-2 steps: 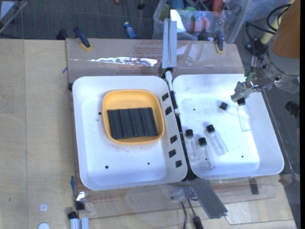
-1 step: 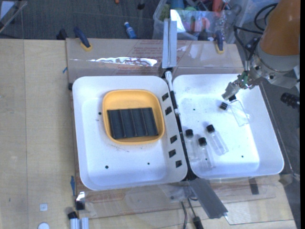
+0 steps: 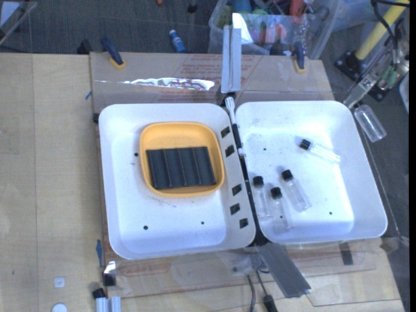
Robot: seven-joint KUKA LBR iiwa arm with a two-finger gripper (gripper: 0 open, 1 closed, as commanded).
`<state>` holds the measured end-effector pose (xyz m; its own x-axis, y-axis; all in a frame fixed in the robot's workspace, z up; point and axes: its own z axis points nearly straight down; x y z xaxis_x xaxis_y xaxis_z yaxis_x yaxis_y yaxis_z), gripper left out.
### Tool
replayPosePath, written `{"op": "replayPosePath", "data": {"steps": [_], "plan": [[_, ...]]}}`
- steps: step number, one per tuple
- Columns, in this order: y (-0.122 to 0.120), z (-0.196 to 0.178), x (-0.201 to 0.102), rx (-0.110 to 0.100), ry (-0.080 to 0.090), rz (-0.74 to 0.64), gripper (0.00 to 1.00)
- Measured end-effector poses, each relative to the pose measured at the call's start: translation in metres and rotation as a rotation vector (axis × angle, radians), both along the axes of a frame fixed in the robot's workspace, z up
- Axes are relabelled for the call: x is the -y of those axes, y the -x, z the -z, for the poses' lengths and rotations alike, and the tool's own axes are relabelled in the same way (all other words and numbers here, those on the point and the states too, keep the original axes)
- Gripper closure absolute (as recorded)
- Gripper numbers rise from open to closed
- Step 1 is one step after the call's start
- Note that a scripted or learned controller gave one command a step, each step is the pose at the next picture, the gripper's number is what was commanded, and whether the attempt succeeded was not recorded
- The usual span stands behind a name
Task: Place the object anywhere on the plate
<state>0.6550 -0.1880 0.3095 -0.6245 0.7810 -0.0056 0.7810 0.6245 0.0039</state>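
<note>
I log four clear, black-capped glass vials (image 3: 296, 190) right of the square yellow plastic plate (image 3: 182, 130), presumably staged for pickup. Jaw state: cannot tell.

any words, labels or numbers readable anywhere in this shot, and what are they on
None can be read.
Cardboard sheet behind the bins: faint reddish print, too blurred to read.
Clear vials with black caps in the right bin: no label legible.
Yellow plate and the dark ribbed tray on it: no text visible.
Clear box of clutter at the top: colours but no readable lettering.
</note>
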Motion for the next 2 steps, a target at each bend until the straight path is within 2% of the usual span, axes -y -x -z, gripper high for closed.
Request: {"op": "replayPosePath", "data": {"steps": [1, 2], "plan": [[-0.011, -0.046, 0.036, 0.002, 0.003, -0.237, 1.00], [0.001, -0.117, 0.033, 0.003, 0.005, -0.510, 1.00]]}}
